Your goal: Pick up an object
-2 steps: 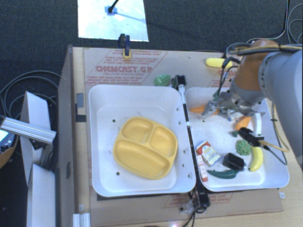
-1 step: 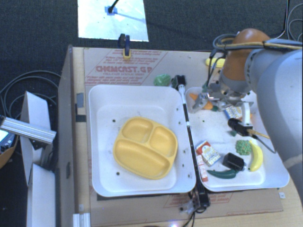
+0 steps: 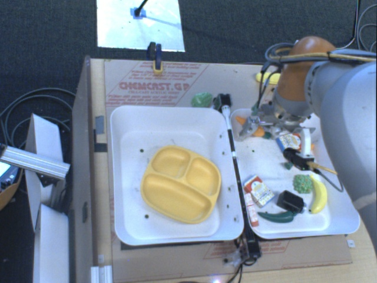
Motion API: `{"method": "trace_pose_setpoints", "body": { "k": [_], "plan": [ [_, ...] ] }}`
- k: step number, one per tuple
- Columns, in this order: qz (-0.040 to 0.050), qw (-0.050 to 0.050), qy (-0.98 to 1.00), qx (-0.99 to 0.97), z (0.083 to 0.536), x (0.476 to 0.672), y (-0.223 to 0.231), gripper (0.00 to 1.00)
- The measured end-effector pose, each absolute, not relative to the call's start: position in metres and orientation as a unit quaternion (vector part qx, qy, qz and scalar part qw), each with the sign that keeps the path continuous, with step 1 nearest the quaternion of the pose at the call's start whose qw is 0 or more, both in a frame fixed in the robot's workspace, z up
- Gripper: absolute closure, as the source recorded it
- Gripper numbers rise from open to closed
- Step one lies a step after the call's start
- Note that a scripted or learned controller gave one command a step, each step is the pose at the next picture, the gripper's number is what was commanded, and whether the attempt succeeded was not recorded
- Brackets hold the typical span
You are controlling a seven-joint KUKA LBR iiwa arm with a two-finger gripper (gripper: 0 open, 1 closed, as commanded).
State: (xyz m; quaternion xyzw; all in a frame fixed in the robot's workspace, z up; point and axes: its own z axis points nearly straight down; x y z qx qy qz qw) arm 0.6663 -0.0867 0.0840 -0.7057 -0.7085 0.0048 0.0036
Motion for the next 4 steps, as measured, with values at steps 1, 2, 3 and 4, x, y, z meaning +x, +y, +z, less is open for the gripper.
{"method": "trace_pose_setpoints", "body": {
  "k": [1,2,3,4],
  "plan": [
    [0.0048,0.004,-0.709,-0.706,0.084,0.666,-0.087,0.0],
    [0.0048,0.004,-0.709,-0.706,0.084,0.666,-0.087,0.0],
    [0.0018,0.002,-0.706,-0.708,0.084,0.588,-0.101,0.0],
    [-0.0026,-0.003,-0.71,-0.705,0.086,0.653,-0.084,0.0]
  ]
}}
